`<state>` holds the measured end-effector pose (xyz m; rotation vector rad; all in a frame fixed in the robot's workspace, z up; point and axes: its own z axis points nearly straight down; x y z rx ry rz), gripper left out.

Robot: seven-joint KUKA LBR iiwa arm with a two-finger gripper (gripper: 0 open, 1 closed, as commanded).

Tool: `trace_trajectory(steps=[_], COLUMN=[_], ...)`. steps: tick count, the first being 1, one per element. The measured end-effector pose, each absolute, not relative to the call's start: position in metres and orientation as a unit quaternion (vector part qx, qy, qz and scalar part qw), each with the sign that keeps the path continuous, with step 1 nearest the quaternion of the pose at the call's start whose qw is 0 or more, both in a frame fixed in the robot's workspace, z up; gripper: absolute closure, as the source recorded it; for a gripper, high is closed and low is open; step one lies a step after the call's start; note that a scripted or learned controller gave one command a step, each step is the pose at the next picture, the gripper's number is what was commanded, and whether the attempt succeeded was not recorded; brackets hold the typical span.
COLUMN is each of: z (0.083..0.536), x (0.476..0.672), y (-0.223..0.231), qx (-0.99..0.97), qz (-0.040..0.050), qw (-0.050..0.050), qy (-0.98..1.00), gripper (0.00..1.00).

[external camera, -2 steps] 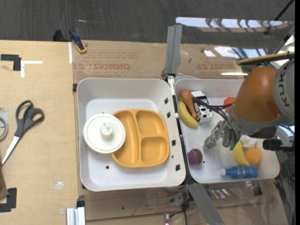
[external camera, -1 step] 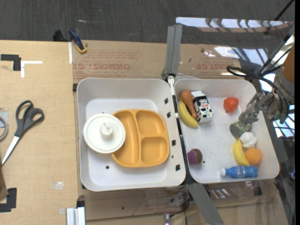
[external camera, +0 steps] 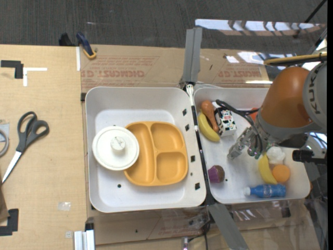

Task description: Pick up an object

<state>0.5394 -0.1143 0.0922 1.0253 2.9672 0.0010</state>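
The right bin [external camera: 229, 189] holds a banana [external camera: 207, 128] beside an orange carrot-like piece [external camera: 207, 108] and a black-and-white spotted toy [external camera: 226, 122] at its far left. Near its front lie a dark purple fruit [external camera: 216, 173], a blue bottle [external camera: 266, 191], an orange ball [external camera: 281, 172], a second yellow piece [external camera: 266, 170] and a white item [external camera: 276, 153]. My gripper [external camera: 244, 150] hangs over the middle of this bin, open, with only bare bin floor between its fingers. It is right of the banana and left of the yellow piece.
The left bin [external camera: 96, 191] carries a yellow divided plate [external camera: 164, 158] and a round white lid [external camera: 116, 147]. Scissors [external camera: 25, 134] lie on the wooden bench at the left. A blue clamp [external camera: 85, 45] sits at the back.
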Motion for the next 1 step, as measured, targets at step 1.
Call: trace_trajectory(steps=[1], z=[0.2349], x=[0.5677], y=[-0.1269], qx=[0.279], qz=[-0.0001], qw=[0.002], qy=[0.96], gripper=[1.0])
